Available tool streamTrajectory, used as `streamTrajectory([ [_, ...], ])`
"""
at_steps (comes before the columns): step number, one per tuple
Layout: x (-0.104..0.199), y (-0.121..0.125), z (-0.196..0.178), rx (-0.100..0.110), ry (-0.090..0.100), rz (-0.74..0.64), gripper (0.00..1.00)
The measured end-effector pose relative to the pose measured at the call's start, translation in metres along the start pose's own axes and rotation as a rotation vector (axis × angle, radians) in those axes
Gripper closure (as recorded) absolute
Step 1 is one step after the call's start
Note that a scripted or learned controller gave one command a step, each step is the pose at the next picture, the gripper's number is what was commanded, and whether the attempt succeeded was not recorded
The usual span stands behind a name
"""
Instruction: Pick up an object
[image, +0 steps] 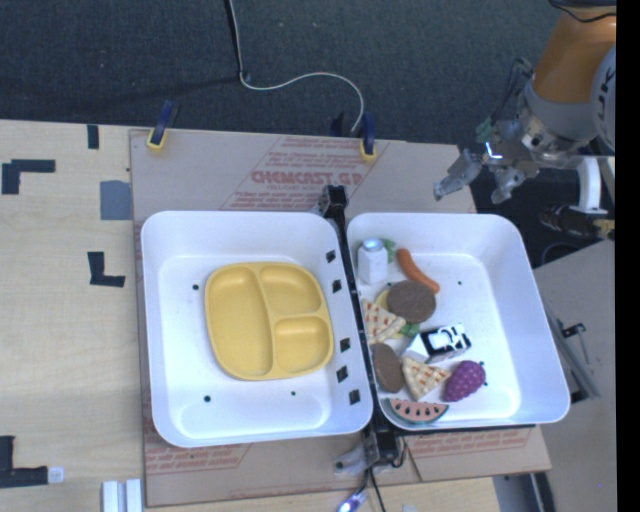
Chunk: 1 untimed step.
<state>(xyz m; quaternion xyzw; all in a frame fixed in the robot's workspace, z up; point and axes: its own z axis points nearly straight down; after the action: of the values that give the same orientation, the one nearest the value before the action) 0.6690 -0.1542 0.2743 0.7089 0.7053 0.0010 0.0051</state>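
Observation:
The right bin (500, 250) holds several toy foods in its left half: a white bottle (372, 262), an orange carrot (416, 270), a brown round patty (411, 300), waffle wedges (383, 323), a black and white block (443, 342), purple grapes (464, 380) and a watermelon slice (414, 410). My gripper (478, 172) hangs above the bench behind the right bin's far edge, away from all the objects. Its fingers are spread open with nothing between them.
The left bin (170, 290) holds a yellow divided plate (268, 320). A white cable (300, 80) loops across the dark floor behind the cardboard base (250, 175). Two clamps (160, 135) pin the cardboard's far edge.

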Motion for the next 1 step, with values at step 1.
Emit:
streamTrajectory([
  [1,-0.0741,-0.0037,0.0840,0.016,0.003,0.000,0.00],
])
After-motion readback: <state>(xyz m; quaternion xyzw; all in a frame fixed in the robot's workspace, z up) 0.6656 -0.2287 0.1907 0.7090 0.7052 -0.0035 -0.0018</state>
